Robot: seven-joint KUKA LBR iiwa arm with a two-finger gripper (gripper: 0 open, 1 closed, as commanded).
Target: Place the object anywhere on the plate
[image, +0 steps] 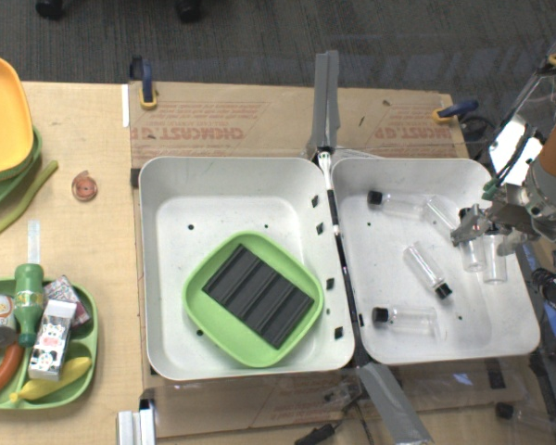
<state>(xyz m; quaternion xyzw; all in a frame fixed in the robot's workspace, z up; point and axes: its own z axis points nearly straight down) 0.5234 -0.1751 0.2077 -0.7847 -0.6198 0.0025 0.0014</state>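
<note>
Green plate [224,265] — dark ribbed centre; white bins [157,248]; clear vials [428,272] — black caps.

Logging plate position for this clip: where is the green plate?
The green plate lies in the left bin, toward its front, with a dark ridged insert on it.

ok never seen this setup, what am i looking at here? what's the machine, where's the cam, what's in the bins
One fixed camera looks down at a slant on a bench. The machine is a single robot arm reaching in from the right; its two-finger gripper hangs over the right bin, with a clear vial right at its tip. Whether it truly grips that vial is too blurred to tell.

The right bin holds more clear vials with black caps: one at the back, one mid-bin, one at the front. The left bin holds a green plate with a dark ridged insert; that plate is the drop target.

Left of the bins, on the table: a green tray of toy food and stacked yellow and green dishes.
</note>
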